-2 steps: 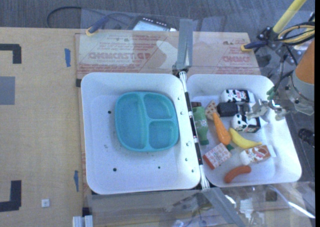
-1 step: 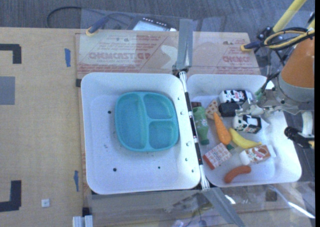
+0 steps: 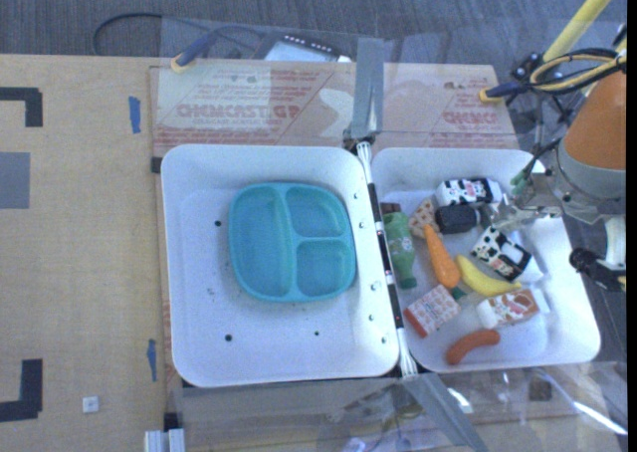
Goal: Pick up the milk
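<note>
Two cow-patterned black-and-white milk cartons lie in the right bin. One milk carton is near the bin's back, the other milk carton lies tilted toward the middle right. My gripper hangs between them, just above and right of a black item. The grey arm with its orange band reaches in from the right. Nothing shows in the gripper's grasp.
The right bin also holds a green bottle, a carrot, a banana, a red-and-white carton, a small white carton and a sausage. A teal divided plate sits in the left bin.
</note>
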`<control>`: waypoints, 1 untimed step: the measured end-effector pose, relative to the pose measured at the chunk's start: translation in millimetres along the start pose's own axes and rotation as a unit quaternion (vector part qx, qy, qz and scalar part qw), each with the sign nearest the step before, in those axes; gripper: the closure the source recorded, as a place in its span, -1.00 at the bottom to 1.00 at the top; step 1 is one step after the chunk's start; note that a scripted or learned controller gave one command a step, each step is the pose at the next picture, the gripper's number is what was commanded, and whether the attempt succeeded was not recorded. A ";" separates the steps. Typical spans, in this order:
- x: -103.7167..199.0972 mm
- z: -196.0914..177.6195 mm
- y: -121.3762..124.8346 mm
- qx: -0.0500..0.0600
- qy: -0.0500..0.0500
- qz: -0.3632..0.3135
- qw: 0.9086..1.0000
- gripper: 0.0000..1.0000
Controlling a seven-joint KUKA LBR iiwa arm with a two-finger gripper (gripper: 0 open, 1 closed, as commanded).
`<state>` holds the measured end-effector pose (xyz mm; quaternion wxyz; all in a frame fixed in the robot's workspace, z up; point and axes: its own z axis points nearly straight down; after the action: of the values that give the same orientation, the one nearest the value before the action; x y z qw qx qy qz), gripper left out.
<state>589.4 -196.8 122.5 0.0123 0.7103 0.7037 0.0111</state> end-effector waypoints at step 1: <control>-19.3 -58.9 -0.4 0.014 0.001 -0.105 0.994 1.00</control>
<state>586.9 -216.0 181.4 0.0025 0.6323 0.7747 0.0006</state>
